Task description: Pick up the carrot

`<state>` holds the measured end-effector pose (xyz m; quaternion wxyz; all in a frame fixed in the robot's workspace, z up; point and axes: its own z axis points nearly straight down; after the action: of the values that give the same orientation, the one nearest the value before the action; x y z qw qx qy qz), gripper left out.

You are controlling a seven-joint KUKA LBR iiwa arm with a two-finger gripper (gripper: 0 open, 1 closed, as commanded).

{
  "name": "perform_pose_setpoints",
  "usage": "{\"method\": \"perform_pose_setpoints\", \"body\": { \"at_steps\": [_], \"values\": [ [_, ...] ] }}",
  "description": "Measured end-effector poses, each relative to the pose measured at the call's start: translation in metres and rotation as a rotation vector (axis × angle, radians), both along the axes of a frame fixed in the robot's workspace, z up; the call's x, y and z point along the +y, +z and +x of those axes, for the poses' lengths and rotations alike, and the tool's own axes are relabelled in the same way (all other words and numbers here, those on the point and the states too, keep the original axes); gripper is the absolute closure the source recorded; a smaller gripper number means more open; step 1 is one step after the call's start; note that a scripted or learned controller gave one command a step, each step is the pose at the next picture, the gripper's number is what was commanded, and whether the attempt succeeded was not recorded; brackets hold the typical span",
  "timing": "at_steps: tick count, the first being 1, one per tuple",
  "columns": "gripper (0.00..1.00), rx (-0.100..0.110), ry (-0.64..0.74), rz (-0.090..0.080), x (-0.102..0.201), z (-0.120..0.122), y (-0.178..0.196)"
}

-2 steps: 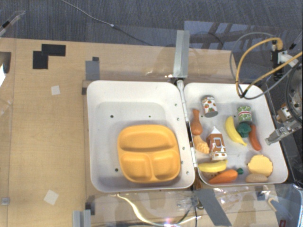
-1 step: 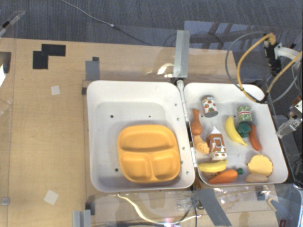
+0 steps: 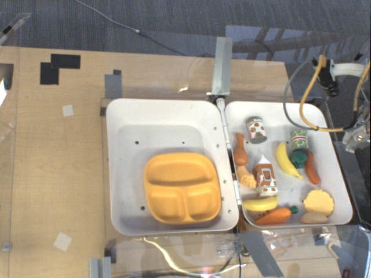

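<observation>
The carrot (image 3: 273, 216) is orange with a small green top at its right end. It lies flat along the front wall of the right bin (image 3: 343, 201), just under a yellow banana (image 3: 260, 204). At the view's right edge, outside the bin and level with its back half, a grey part of the gripper (image 3: 358, 136) shows. It is well away from the carrot, up and to the right, with nothing seen in it.
The right bin also holds a drumstick (image 3: 240, 149), a can (image 3: 255, 130), a small carton (image 3: 265, 178), a second banana (image 3: 286, 160), a green-lidded can (image 3: 299, 139), a red sausage (image 3: 312, 168) and a yellow wedge (image 3: 318, 202). A yellow divided plate (image 3: 182, 187) sits in the left bin (image 3: 124, 155).
</observation>
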<state>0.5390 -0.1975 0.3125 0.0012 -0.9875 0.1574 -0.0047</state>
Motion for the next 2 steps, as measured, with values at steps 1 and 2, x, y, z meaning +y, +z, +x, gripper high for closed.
{"method": "perform_pose_setpoints", "body": {
  "at_steps": [1,2],
  "values": [
    [1.00,0.001,0.118,0.001,-0.007,0.074,-0.007],
    [1.00,0.005,0.108,0.001,-0.009,0.022,-0.048]
  ]
}}
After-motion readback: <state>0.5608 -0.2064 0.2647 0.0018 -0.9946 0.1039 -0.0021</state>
